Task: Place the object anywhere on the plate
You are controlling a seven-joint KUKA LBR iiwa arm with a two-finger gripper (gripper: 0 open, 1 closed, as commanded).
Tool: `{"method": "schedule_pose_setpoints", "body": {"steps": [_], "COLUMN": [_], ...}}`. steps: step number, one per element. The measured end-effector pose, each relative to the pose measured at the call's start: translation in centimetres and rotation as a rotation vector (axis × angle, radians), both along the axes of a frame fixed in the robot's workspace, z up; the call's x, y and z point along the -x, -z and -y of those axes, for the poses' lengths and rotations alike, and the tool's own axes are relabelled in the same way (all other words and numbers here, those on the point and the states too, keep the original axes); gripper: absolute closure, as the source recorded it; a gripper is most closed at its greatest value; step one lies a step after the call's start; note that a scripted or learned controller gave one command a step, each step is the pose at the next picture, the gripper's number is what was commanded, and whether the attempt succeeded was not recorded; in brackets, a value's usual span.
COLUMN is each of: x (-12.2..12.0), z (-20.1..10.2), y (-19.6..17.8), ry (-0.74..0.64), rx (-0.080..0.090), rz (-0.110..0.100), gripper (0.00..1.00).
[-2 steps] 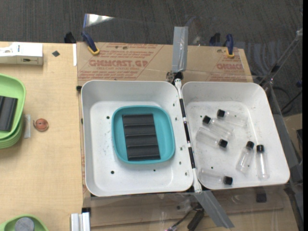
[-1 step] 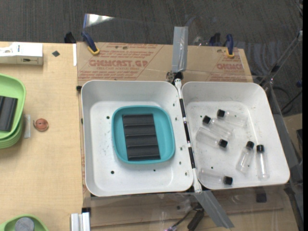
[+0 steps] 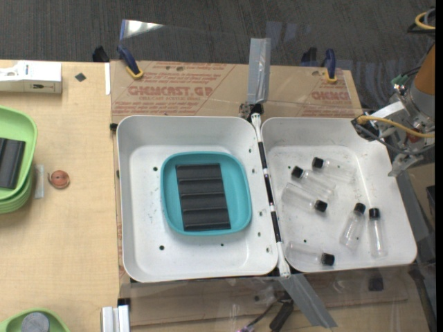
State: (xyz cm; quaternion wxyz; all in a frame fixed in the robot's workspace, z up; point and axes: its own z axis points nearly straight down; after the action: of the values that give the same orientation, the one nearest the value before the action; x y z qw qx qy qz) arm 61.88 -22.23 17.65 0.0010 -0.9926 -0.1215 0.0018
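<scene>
A glossy teal plate point(image 3: 206, 194), squarish with rounded corners and a ribbed black insert, sits in the left white bin point(image 3: 138, 247). Clear, black-capped plastic vials point(image 3: 352, 224) lie scattered in the right bin point(image 3: 387, 254). The arm's wrist point(image 3: 408, 126) hangs over that bin's right rim.

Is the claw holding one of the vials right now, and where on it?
Cannot be told: the grey arm sits at the right bin's edge; the clear black-capped vials lie loose in it.
</scene>
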Motion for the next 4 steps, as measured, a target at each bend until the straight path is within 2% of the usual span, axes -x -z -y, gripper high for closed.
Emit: {"method": "schedule_pose_setpoints", "body": {"steps": [1, 2, 3, 4], "x": [3.8, -2.3, -2.3, 0.0], "z": [0.0, -0.1, -0.1, 0.0], "y": [-14.1, -26.4, -26.3, -13.6], "ry": [0.040, 0.038, 0.038, 0.046], "rx": [0.001, 0.001, 0.001, 0.001], "rz": [0.000, 0.000, -0.001, -0.002], "gripper": [0.00, 0.00, 0.00, 0.00]}}
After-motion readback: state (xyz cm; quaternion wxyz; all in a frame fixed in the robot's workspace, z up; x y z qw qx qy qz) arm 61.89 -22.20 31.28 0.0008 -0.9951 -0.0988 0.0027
